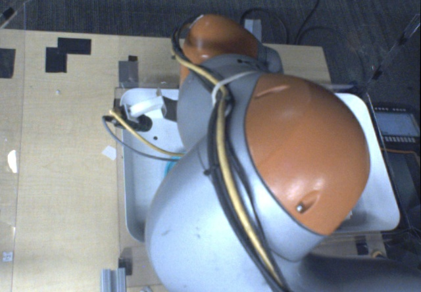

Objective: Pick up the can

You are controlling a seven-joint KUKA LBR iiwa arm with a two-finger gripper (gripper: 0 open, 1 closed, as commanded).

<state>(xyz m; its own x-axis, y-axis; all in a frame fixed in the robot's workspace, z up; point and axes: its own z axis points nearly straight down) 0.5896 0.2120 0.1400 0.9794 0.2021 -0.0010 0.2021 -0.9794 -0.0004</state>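
Rounded grey arm (pixel 197 231) (glossy orange cap)

Grey arm looming close under the camera

The grey KUKA arm with glossy orange joint caps (pixel 263 172) takes up the centre and lower right of the frame, its large orange dome at centre right and a smaller one at upper centre. Black and yellow cables (pixel 223 172) run along it. Its white wrist end (pixel 146 108) points to the centre left.

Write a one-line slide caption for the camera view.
KUKA arm looms over two white bins, hiding most of their contents; cables run along its grey and orange body.
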